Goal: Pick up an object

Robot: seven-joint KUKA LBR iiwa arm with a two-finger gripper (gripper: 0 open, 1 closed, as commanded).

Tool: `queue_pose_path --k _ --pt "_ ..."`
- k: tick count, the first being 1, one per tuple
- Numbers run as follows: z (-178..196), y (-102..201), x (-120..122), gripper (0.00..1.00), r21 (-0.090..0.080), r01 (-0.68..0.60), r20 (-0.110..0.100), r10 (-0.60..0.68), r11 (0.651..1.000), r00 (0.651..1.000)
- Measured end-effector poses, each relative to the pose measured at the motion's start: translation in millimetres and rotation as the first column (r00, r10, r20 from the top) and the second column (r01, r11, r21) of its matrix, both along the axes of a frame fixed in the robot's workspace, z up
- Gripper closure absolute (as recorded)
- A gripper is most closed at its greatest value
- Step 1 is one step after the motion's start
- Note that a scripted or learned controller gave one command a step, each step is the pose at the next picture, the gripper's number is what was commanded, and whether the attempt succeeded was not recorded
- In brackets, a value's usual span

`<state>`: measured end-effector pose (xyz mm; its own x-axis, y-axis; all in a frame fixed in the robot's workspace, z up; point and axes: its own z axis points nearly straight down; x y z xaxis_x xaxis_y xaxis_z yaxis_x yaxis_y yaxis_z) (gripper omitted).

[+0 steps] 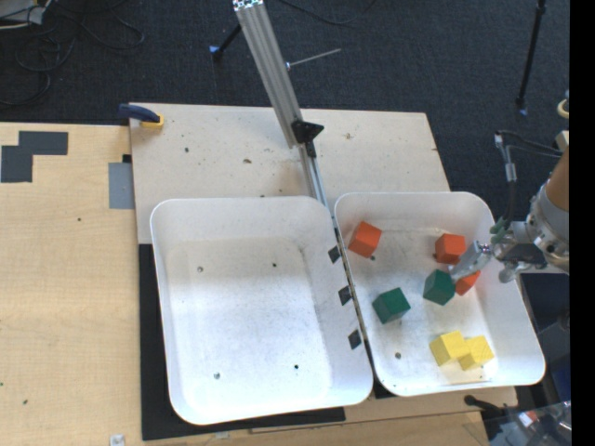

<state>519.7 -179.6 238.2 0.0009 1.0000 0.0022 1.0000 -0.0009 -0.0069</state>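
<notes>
The arm is reaching in from three o'clock, its gripper [472,266] hanging low over the right bin [521,360] near that bin's three o'clock wall. Whether the tool is released or clenched I cannot tell; the metal parts at its tip are blurring together against the white floor. A small orange-red piece [468,282] is lying right at the tip, touching or just under it, though nothing is showing clearly that it is being grasped. Just beside it, toward nine o'clock, a dark green block [438,288] is sitting on the bin floor. At twelve o'clock from the tip, an orange cube [450,247] is resting close by. A second orange cube [365,239] is sitting tilted near the bin's ten o'clock corner, well apart from the tool. Another green cube [391,305] is lying near the middle of the bin, at eight o'clock from the tool. A yellow block cluster [461,349] is resting toward the six o'clock wall. The left bin [186,240] is lying alongside, touching the right one along their shared edge.
</notes>
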Motion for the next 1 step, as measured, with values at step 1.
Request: queue_pose_path --k 1 --pt "-46.7 0.9 -8.2 0.00 0.001 0.000 -0.001 0.000 1.000 1.000"
